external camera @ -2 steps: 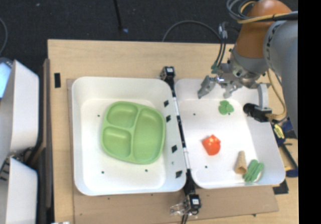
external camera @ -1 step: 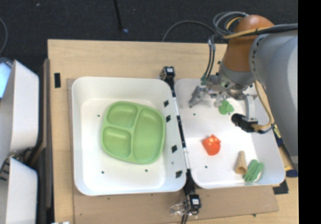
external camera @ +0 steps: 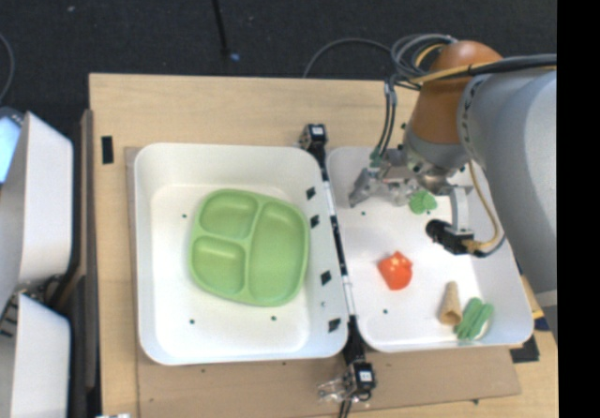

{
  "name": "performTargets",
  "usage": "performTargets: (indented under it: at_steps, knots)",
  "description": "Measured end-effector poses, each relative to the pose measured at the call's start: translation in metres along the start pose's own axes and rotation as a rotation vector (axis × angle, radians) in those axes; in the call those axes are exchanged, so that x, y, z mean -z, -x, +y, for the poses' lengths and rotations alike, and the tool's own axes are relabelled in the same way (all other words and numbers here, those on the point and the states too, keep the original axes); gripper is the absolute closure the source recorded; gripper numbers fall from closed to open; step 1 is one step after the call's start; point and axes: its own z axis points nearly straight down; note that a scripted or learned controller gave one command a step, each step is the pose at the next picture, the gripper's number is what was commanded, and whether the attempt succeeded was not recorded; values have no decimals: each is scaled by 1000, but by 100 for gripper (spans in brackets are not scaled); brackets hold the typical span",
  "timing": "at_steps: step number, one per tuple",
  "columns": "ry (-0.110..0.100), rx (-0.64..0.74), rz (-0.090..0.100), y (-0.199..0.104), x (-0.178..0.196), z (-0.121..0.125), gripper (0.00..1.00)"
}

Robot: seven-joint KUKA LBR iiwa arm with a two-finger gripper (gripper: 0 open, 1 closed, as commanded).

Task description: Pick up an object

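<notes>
Gripper [external camera: 389,184] at right bin's [external camera: 375,327] upper edge, finger state indiscernible; nearby small green piece [external camera: 422,202] looks light, rigid, slippery — pinch across its middle.

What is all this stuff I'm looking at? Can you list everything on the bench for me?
Bins: two, white, side by side on the bench.
Divided plate: one, light green, lying in the left bin.
Red object: one, red-orange, middle of the right bin.
Tan piece: one, beige, near the right bin's front corner.
Green object: one, green, touching the tan piece.
Small green object: one, green, right bin's back, beside the gripper.
Bench: one, light wood.
Arm: one, grey with orange band.
Gripper: one, metal, over the right bin's back.
</notes>
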Motion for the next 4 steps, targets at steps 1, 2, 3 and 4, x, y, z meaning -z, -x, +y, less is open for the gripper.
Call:
performTargets:
  at_steps: [1,2,3,4]
  knots:
    - [6,-1,-1,1,13,2,100]
    - [7,-4,1,1,68,-7,100]
    - [9,-4,0,12,121,-5,100]
    - [9,3,0,14,176,-3,100]
